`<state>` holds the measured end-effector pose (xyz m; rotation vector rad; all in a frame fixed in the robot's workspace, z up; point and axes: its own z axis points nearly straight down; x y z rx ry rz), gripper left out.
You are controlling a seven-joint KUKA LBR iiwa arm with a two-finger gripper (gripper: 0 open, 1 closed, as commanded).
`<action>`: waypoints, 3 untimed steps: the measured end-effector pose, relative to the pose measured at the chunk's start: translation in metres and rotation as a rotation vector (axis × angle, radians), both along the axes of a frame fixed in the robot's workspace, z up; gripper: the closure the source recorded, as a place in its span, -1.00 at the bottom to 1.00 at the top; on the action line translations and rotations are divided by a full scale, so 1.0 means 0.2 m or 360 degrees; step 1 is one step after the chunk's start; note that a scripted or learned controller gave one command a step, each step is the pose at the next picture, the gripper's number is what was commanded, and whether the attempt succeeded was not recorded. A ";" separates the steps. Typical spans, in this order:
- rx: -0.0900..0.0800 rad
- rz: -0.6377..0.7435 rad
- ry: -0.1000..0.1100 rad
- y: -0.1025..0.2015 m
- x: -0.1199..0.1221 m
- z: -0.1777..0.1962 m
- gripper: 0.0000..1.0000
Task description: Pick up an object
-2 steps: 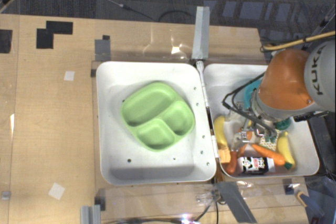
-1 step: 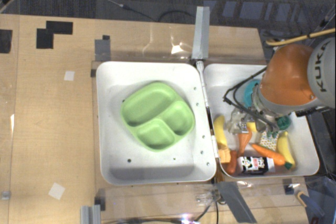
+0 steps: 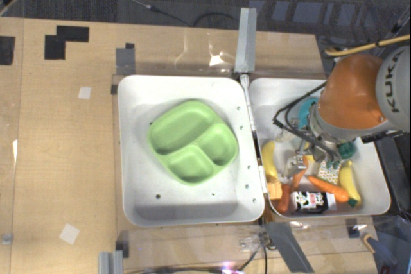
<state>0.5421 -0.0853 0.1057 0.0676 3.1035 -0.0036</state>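
A carrot [image 3: 329,187], bananas [image 3: 270,160] and a small dark bottle [image 3: 313,201] crowd the right bin [image 3: 379,196] as my pincer [image 3: 300,167] hovers low among them, approaching; whether it is apart, I cannot tell. Next: settle on one piece.

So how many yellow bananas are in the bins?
2 in the right bin: one banana by its left wall, another banana near its right side beside the carrot. The arm may hide more.
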 end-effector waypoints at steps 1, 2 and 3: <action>0.0001 0.0078 0.0036 -0.08 0.40 -0.08 -1.00; 0.0002 0.0062 0.0039 -0.07 0.14 -0.08 -1.00; 0.0000 0.0138 0.0042 -0.05 -0.13 -0.07 -1.00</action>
